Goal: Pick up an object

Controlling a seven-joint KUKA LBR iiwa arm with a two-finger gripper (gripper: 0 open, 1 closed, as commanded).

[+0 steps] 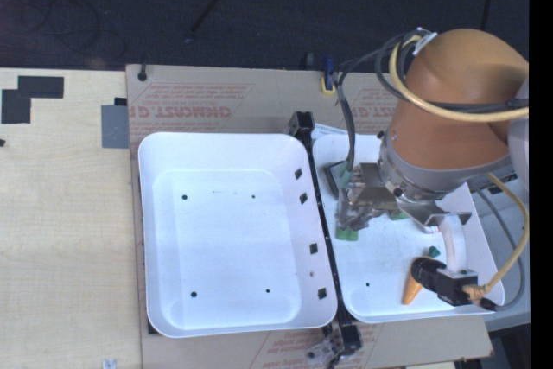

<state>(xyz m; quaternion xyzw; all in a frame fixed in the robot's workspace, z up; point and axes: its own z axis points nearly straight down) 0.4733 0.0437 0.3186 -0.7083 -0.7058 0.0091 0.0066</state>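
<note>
Camera view: arm [458, 99] comes in from the right and hangs over the right bin [380, 311], with its orange band covering most of the bin's far half. Gripper [352, 210] is low over the bin's left side, close to the wall shared with the left bin [164, 186]. Whether the gripper is wide, narrow or gripping: can't tell, since the tip is a grey blur against clutter.

Candidate objects, all in the right bin:
- green object [347, 232], on the floor just below the gripper tip in the view; looks touching or nearly so, and I can't tell if it is gripped.
- orange cone-shaped object [409, 290], near the front wall and well apart from the gripper, pointed end toward the front.
- small teal piece [433, 251], between the cone and the wrist, too small to identify.
- dark flat piece [333, 177], behind the gripper by the shared wall.

Both bins sit on a cardboard sheet [216, 99] on the wooden bench [60, 229].
</note>
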